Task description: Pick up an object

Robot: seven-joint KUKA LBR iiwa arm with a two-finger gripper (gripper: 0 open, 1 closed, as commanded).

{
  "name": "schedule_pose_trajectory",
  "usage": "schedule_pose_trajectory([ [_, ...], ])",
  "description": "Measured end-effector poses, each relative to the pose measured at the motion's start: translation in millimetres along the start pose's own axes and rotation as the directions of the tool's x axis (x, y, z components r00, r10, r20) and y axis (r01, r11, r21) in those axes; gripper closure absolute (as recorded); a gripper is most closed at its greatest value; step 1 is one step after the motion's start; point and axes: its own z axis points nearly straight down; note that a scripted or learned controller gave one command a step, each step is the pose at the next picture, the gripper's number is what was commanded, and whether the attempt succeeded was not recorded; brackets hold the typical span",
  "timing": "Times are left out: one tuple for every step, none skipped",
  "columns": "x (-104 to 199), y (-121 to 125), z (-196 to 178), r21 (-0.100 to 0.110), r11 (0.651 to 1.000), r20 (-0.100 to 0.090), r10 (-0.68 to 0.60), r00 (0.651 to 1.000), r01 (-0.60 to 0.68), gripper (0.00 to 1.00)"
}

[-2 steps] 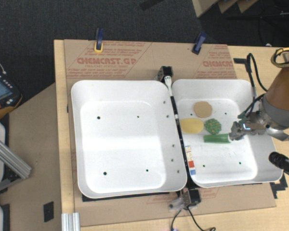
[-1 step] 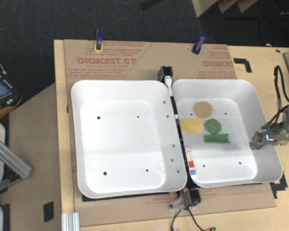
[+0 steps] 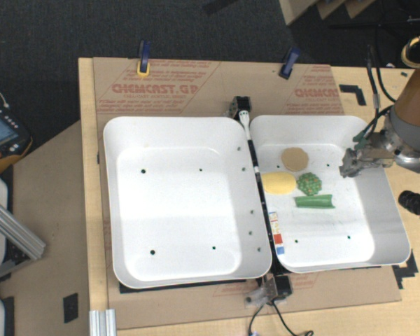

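Note:
The right bin (image 3: 378,215) holds several small items. A tan round disc (image 3: 295,159) lies near its back. A yellow oval piece (image 3: 278,183) sits by the divider. Beside it rests a green knobbly ball (image 3: 309,183), and just in front of that a green flat bar (image 3: 313,201). My gripper (image 3: 351,163) hangs over the right bin's right side, to the right of the disc and apart from every item. Nothing shows between its fingers.
The left bin (image 3: 126,208) stands beside the right one, with a black divider strip (image 3: 255,180) between them. Both bins rest on a cardboard sheet (image 3: 196,82) held by two blue clamps. A small red and blue label (image 3: 277,238) lies at the right bin's front left.

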Motion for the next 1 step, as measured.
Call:
schedule_pose_trajectory([
  [-31.8, -73.0, -2.4, 0.013, 1.0, -0.004, 0.012, 1.0, -0.012, 1.0],
])
